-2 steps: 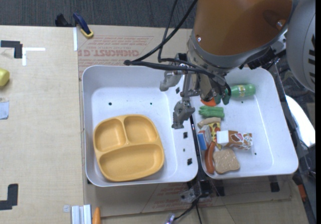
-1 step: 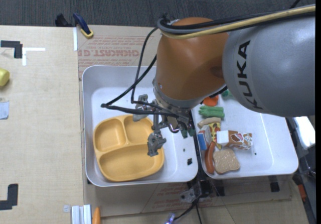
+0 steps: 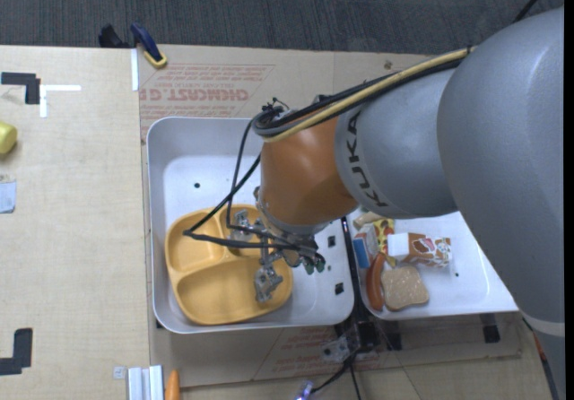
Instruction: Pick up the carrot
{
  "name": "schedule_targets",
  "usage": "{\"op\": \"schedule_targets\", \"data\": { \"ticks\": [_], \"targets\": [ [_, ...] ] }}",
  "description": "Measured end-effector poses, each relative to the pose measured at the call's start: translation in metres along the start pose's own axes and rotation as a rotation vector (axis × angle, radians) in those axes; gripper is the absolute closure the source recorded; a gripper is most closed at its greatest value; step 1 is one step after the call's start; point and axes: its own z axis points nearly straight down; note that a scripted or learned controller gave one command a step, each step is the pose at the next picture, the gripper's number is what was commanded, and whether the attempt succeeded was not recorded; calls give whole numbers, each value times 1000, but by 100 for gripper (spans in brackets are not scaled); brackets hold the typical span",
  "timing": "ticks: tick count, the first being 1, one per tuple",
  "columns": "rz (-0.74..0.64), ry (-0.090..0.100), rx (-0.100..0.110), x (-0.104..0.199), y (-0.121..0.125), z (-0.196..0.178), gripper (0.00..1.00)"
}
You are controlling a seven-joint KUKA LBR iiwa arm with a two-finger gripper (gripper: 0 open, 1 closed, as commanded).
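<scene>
The gripper (image 3: 267, 282) hangs below the arm's orange band (image 3: 300, 174), a cluster of grey metal parts and dark cables low over the near compartment of a yellow tray (image 3: 202, 295). Whether the claw is apart or together cannot be told. The tray is smooth, rounded plastic in two compartments and lies in the left bin (image 3: 179, 165), a shallow glossy white tub. The carrot cannot be identified with certainty. A small orange piece (image 3: 170, 380) lies on the bench at the lower edge, outside both bins and well apart from the gripper. The right bin (image 3: 475, 286) holds a flat tan bread slice (image 3: 404, 288), a red sausage (image 3: 374, 286) touching it, and a printed carton (image 3: 421, 250).
</scene>
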Motion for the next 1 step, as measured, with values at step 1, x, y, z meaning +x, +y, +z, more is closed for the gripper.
{"op": "schedule_targets", "data": {
  "ticks": [1],
  "targets": [
    [7, -26, 1, -7, -2, -12, 100]
  ]
}}
